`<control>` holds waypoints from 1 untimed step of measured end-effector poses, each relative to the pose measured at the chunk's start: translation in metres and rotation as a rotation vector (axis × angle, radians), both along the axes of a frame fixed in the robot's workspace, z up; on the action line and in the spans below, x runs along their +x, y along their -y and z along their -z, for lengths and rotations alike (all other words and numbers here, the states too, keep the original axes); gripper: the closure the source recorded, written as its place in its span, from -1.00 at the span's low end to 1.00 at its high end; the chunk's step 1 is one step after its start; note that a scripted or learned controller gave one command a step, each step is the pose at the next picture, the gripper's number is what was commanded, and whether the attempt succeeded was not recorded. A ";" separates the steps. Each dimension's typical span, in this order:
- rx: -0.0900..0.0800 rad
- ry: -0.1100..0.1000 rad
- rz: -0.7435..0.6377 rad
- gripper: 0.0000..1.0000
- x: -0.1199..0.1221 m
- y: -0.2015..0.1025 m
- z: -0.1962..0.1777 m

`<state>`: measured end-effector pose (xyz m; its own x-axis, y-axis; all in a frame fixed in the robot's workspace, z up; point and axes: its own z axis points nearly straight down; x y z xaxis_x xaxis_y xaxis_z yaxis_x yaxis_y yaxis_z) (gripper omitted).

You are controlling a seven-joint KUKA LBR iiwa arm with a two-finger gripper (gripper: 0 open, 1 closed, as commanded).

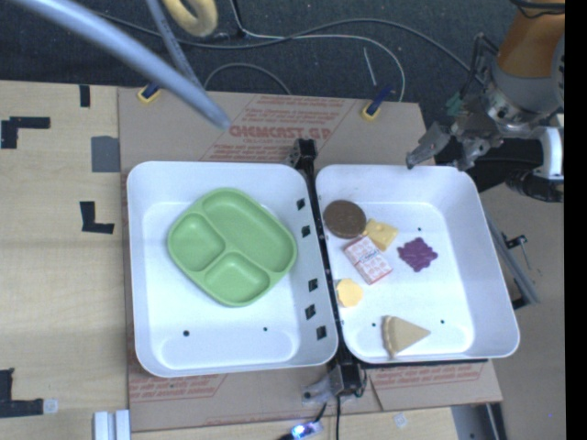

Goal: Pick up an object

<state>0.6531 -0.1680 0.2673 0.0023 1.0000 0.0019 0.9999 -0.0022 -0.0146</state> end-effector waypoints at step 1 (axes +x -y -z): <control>-0.002 0.013 -0.004 -1.00 0.002 -0.001 -0.009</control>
